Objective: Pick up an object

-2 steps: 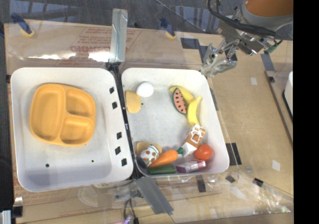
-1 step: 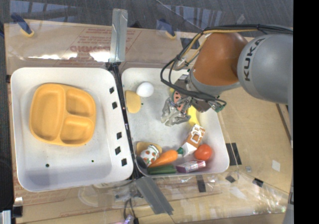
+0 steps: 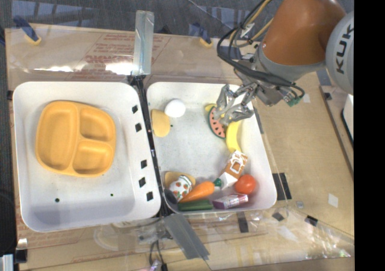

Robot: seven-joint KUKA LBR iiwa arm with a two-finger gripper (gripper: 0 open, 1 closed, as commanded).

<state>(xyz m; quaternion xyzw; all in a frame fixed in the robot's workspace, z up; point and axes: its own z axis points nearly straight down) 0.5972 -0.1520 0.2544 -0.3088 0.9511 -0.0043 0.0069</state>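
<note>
My gripper (image 3: 233, 109) hangs over the right bin (image 3: 192, 149), near its far right wall. Its fingers stand open, with nothing between them. Just below the tips lie a watermelon slice (image 3: 215, 125) and a yellow banana (image 3: 233, 137); the fingers partly cover the tops of both. Whether the tips touch either one I cannot tell. A white ball (image 3: 175, 108) and a pale yellow piece (image 3: 160, 123) lie at the bin's far left.
Along the right bin's near edge lie a carrot (image 3: 202, 191), a red tomato (image 3: 245, 185), a small carton (image 3: 234, 165), a purple packet (image 3: 230, 202) and a green vegetable (image 3: 194, 206). The left bin (image 3: 36, 203) holds a yellow divided plate (image 3: 75, 138).
</note>
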